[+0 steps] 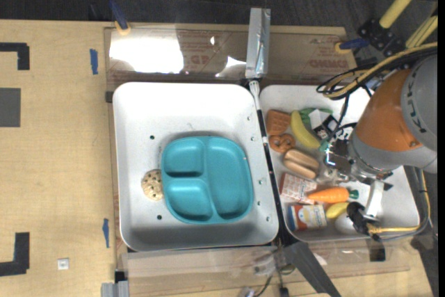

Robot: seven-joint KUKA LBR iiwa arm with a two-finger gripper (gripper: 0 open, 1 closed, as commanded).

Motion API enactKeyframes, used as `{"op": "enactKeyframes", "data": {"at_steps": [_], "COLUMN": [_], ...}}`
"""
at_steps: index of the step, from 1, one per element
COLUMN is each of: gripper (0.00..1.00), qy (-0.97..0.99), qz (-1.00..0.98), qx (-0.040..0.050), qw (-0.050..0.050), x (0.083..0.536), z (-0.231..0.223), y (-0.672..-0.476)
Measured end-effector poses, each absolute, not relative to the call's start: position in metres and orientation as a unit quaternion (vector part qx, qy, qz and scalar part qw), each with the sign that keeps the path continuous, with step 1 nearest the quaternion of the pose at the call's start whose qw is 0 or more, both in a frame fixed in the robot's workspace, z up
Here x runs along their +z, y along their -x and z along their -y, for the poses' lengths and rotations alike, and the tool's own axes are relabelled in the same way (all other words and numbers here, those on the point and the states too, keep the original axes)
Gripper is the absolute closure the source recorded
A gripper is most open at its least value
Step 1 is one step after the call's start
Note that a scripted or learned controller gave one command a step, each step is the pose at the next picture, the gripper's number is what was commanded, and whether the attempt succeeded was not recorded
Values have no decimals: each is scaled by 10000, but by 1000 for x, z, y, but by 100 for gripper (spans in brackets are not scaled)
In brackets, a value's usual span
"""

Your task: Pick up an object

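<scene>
Dark carpet floor, tan bench (49, 170) with black tape marks, two white bins side by side, clear panels taped up behind them. Left bin (181, 104): teal divided plate (206, 179), a cookie (152, 184) touching the plate's left edge. Right bin (403, 209): crowded with toy food, namely a banana (303, 129), hot dog (301, 162), waffle (278, 122), pretzel (281, 143), carrot (331, 195), a small can (307, 217) and a flat packet (295, 186).

Arm comes in from the right; gripper (336, 153) sits low over the right bin, just right of the hot dog and above the carrot. Can't tell the pincer's state, since the wrist hides it, and nothing is visibly held.

Likely target: hot dog or carrot. Both look like light, rigid, smooth plastic, so probably slippery. Best grabbed across the short axis at mid-length. Close neighbours could get nudged.
</scene>
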State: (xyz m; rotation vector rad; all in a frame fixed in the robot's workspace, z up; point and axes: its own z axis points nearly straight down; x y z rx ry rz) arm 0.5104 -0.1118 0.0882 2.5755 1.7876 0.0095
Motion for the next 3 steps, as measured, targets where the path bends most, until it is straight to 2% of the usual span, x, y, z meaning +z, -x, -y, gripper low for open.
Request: {"op": "enactKeyframes", "data": {"at_steps": [1, 2, 3], "gripper": [100, 0, 0], "qy": [-6312, -6315, -6295], "qz": [-7756, -7754, -7770], "qx": [19, 6, -14], "qw": [27, 11, -23], "x": [259, 258, 182], "z": [68, 68, 35], "y": [-508, -507, -478]}}
